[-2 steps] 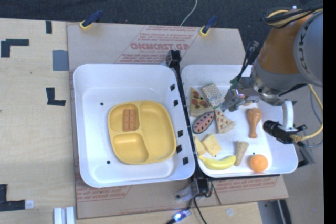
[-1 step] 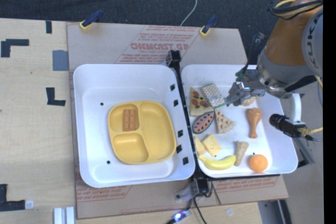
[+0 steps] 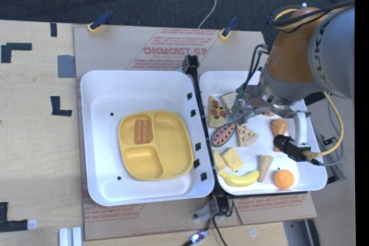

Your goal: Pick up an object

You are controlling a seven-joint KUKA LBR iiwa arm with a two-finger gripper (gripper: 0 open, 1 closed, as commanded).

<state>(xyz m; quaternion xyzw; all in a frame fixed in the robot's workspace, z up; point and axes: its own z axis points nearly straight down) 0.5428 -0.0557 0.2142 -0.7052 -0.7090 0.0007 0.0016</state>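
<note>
From my remote seat I read red, upside-down print, possibly "CHEMCAST", on the cardboard sheet [image 3: 173, 49] at twelve o'clock, while the jaws [image 3: 241, 114], state unclear, hover over toy food [image 3: 223, 134] in the right bin [image 3: 311, 181].

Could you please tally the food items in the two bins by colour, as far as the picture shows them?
Yellow: 2, banana, cheese piece
Orange: 2, orange ball, small piece
Brown: 2, bar on the tray, cone
Mixed colours: 3, slices
Total: 9
</note>
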